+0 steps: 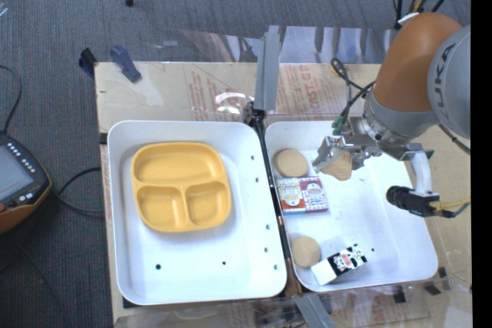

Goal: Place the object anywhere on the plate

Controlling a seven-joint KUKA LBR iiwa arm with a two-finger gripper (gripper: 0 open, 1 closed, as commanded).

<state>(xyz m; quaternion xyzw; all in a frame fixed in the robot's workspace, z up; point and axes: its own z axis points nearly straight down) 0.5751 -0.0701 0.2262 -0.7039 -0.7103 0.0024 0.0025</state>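
Observation:
A yellow three-compartment plate (181, 185) lies in the left white bin (123, 242) with nothing on it. My gripper (340, 156) hangs over the upper middle of the right bin (400, 242), below the arm's orange band. A tan, bread-like lump (338, 167) sits between its two fingers, and the fingers are shut on it. I cannot tell whether the lump is lifted clear of the bin floor. The plate is well to the left of the gripper, across the wall between the bins.
The right bin also holds a round tan bun (291, 162) just left of the gripper, a red and white box (301, 194), a second round bun (306, 250) and a black and white carton (343, 263) near the front.

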